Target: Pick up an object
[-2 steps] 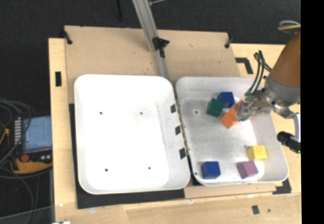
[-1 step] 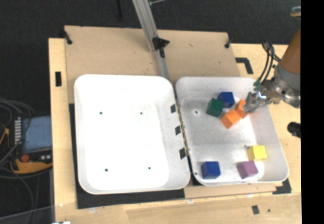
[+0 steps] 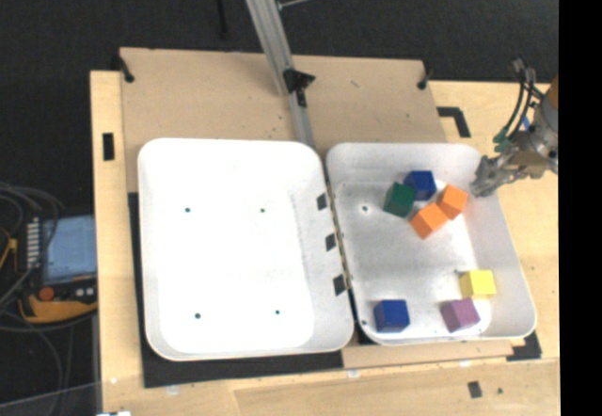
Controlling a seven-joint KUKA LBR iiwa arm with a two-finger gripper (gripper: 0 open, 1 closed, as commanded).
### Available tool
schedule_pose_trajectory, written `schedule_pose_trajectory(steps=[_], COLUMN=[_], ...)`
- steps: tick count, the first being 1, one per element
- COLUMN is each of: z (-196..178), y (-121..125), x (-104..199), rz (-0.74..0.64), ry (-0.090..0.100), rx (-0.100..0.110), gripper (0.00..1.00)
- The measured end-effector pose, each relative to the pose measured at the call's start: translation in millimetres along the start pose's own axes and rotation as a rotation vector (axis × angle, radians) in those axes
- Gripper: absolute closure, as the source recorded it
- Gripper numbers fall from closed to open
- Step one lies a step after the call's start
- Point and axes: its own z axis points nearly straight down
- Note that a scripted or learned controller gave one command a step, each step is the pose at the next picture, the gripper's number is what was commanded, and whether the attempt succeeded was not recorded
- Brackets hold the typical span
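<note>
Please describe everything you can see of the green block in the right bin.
The green block is a small, dark green cube with a matte look, perhaps foam or painted wood. It lies flat on the floor of the right bin, in its upper half. At its upper right it meets a blue block; whether they touch is hard to tell. Two orange blocks lie just to its right, apart from it. The gripper is at the bin's right rim, away from it.

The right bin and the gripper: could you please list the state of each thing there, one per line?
Gripper: over the right bin's upper right rim, holding nothing that shows.
Blue block: loose, touching the green block.
Two orange blocks: loose, side by side.
Yellow block: loose, near the right wall.
Purple block: loose, just below the yellow.
Second blue block: loose, alone.
</note>
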Motion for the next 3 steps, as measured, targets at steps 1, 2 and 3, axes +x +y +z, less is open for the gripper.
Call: schedule_pose_trajectory(steps=[1,2,3], z=[-19,-8,-15], y=[1,18,29], x=[-1,44,97], rz=[-0.002,-0.005,-0.006], ry=[0.002,0.003,0.002], rx=[0.004,0.008,0.003], gripper=[1.0,1.0,1.0])
